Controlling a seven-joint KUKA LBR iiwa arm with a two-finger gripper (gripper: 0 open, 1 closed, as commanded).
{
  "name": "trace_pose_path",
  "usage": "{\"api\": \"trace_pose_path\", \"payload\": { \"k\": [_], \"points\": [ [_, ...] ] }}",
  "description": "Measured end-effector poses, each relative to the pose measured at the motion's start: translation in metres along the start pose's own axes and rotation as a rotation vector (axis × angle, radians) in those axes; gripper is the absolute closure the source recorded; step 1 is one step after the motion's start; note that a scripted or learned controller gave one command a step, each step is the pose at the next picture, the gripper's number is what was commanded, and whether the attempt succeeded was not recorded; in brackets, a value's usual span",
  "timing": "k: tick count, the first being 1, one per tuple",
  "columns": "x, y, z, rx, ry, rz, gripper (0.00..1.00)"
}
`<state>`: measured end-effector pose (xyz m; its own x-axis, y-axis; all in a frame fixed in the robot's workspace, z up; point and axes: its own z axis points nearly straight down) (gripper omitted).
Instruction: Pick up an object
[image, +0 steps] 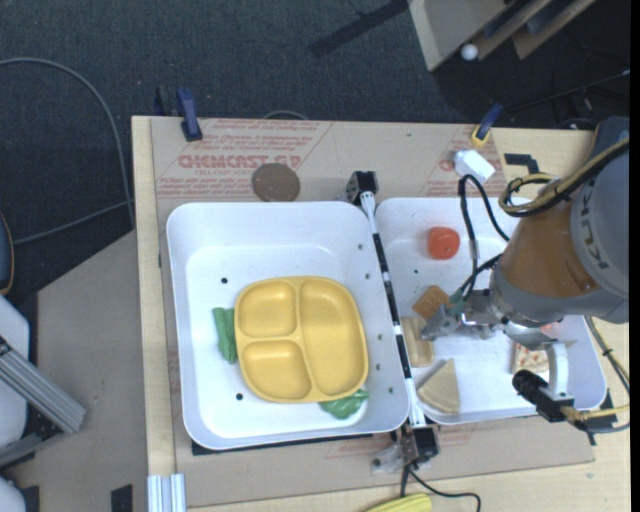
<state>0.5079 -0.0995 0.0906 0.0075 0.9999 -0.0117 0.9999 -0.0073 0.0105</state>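
board (300, 160) reads "chemcast gp" in red. gripper (440, 322) in right bin (590, 370) by tan bread piece (431, 302); finger state unclear. orange tomato-like object (443, 241).

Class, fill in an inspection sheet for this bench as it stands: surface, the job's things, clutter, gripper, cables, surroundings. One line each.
Surface: cardboard-topped bench bearing left bin and right bin side by side.
Job's things: in the right bin, red piece, brown piece, tan wedge; in the left bin, yellow tray over green items.
Clutter: brown disc on the bench behind the left bin.
Gripper: gripper low in the right bin beside the brown piece; finger state unclear.
Cables: black cable along the arm; grey one on the floor.
Surroundings: dark carpet.
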Motion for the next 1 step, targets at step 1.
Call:
{"api": "trace_pose_path", "payload": {
  "k": [1],
  "points": [
    [0.0024,0.0401,0.0064,0.010,0.011,-0.008,0.00]
  ]
}}
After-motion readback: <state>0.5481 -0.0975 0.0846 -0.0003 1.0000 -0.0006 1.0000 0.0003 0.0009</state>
